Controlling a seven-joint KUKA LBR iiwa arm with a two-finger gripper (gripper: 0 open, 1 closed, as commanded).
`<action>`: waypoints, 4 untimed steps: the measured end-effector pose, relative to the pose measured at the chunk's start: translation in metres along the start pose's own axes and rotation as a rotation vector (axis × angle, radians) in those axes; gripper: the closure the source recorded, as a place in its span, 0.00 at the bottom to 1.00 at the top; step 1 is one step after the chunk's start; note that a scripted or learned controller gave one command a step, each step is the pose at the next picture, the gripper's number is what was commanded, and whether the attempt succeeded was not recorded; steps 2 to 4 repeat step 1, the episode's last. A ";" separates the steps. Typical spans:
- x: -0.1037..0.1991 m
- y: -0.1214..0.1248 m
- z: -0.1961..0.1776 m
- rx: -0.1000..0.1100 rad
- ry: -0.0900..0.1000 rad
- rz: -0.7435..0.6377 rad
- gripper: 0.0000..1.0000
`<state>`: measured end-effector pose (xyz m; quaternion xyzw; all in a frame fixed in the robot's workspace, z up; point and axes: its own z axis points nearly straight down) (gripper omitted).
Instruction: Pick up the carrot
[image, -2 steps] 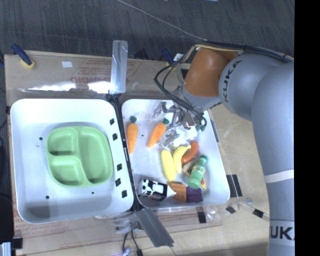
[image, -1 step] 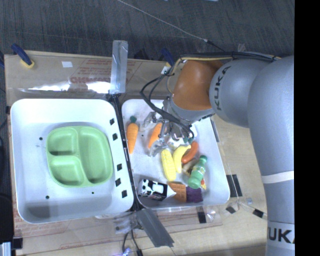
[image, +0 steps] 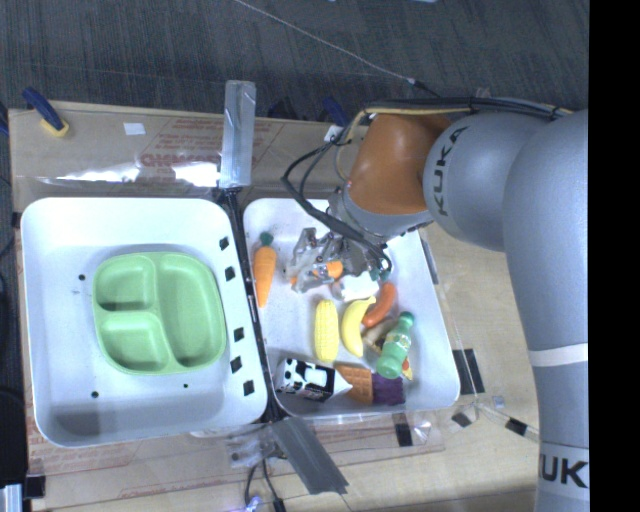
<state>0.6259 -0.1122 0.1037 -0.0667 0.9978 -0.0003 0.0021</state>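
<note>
Bench with 2 white bins, carrot beside hand, grip unclear.

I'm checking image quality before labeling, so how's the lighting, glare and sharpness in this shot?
Camera view: lighting even and soft; the carrot by the right bin's left wall reads clearly; glare on the clear tape above the left bin; the gripper looks slightly soft amid cables, so its fingers are hard to resolve.

I see the bench carrying two white bins side by side: the left bin toward its left edge, the right bin just beside it, rims touching mid-bench.
</note>
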 end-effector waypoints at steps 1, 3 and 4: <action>0.003 0.014 -0.039 0.000 -0.001 0.118 1.00; 0.003 0.014 -0.039 0.000 -0.001 0.118 1.00; 0.003 0.014 -0.039 0.000 -0.001 0.118 1.00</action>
